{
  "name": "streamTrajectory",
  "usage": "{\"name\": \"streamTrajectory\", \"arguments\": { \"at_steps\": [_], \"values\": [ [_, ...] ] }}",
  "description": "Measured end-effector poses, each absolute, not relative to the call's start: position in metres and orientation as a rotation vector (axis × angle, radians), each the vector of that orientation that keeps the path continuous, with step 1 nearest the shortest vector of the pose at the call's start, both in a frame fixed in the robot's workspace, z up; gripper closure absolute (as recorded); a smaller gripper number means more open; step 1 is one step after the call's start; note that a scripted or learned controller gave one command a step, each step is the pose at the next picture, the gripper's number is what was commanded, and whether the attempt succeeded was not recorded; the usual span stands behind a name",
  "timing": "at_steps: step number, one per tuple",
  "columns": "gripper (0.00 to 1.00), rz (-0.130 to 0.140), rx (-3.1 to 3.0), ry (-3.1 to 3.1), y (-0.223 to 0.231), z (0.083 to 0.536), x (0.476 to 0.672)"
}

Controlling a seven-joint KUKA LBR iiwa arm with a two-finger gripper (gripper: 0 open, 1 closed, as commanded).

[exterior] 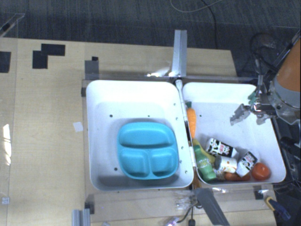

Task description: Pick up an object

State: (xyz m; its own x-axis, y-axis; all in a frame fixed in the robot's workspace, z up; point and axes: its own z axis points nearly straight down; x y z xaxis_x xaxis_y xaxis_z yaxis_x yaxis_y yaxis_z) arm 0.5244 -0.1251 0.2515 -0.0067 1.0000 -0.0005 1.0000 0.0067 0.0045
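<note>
Your pincer (248,111) hangs over the right bin (221,100), up near its far right side, and it looks spread, 2 fingers apart with nothing between them. So nothing is picked yet.

Look where the goods are: everything to grab is bunched along the near edge and the left wall of that bin, so it all lies toward the camera and leftward from your pincer, with bare white floor between. Nearest, by my read, is the black-and-white carton (221,148), lying on its side with its long axis running left-right at a slight slant. A second small carton (248,160) sits just beside the tomato (261,172) in the near right corner. The green bottle (204,162) lies along the divider, long axis pointing away from you, and the carrot (191,120) lies the same way farther up that wall.

Count: 2 bins, 2 cartons, 1 bottle, 1 carrot, 1 tomato, plus a small cup-like piece I can't identify. The left bin (101,126) holds 1 blue tray (147,149) with 3 compartments, well apart from your arm.
</note>
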Motion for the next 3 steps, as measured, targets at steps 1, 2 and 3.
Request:
{"name": "streamTrajectory", "arguments": {
  "at_steps": [1, 2, 3],
  "values": [
    [0.00, 0.009, 2.484, 1.914, -0.137, 0.089, 0.643],
    [0.00, 0.007, 2.490, 1.906, -0.198, 0.103, 0.644],
    [0.00, 0.007, 2.625, 1.716, -0.192, 0.199, 0.644]
  ]
}}
